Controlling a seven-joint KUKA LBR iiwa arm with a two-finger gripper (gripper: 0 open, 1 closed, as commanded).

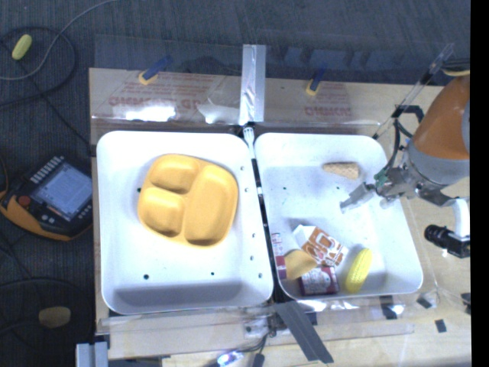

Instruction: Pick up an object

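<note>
White right bin is the landmark; everything below is placed relative to it. Gripper sits over the bin's middle-right area, with the arm's orange band beyond the bin's right rim. Finger state: cannot tell, the tip reads as a thin grey blur. Nothing visible between the fingers, so no hold claimed.

Candidates inside the bin: tan wedge near the bin's back wall, alone on bare floor, just behind and left of the gripper. Front corner cluster: yellow corn-like piece by the front rim, orange-white packet just left of it, dark red can-like item against the front wall, small yellow block touching the packet. The left bin shares a wall with the right bin and holds a yellow divided tray.

Step in hand, my read: approach, no object chosen yet. Doing it well: the wedge looks like the best target, being isolated, near and free of neighbours to bump. Come straight down, jaws spanning its short width and centred on the thick part, not the tapered tip. It lies flat and low, so the fingers need to reach almost to the floor before closing. The cluster is riskier: items touch, and the packet probably crumples or slides. Lift slowly and check the hold before clearing the rim.
</note>
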